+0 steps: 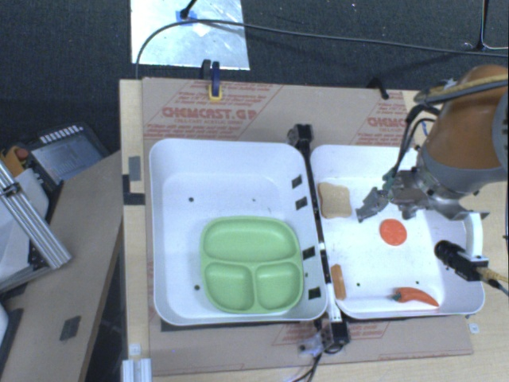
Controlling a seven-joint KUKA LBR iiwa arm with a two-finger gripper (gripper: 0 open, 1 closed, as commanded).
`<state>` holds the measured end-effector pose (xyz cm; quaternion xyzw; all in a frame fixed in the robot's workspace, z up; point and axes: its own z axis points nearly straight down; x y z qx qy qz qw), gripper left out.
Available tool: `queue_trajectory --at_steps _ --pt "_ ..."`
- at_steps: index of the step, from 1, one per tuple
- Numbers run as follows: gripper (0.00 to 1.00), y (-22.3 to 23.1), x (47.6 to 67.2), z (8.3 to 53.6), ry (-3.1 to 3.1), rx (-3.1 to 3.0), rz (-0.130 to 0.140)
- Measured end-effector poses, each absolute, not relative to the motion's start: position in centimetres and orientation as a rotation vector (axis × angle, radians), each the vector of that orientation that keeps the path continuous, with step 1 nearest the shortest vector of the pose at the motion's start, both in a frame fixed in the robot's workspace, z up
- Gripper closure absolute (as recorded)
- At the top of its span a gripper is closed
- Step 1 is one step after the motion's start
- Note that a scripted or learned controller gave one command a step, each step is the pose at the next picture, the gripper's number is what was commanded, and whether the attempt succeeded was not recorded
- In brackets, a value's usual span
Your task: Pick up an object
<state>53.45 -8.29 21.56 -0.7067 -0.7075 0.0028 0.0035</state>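
The gripper (372, 207) is poised in the right bin (358, 156), between bread slice (335, 200) and red disc (393, 232), seemingly choosing a target; jaw state cannot be told.

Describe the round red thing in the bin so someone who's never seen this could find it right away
Look in the right bin, the one without the green plate. Near its middle, just below the tool, lies a tomato slice. It is the only flat round disc there; the bread slice is tan and squarish, the carrot long and pointed.
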Motion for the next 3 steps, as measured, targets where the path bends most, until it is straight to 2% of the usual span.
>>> queue_trajectory --at_steps 1,3 --pt "0.0 -8.3 53.7 22.1 -2.226 -2.219 -0.002" --pt "0.0 -9.3 52.4 10.6 -2.219 -2.219 0.004"
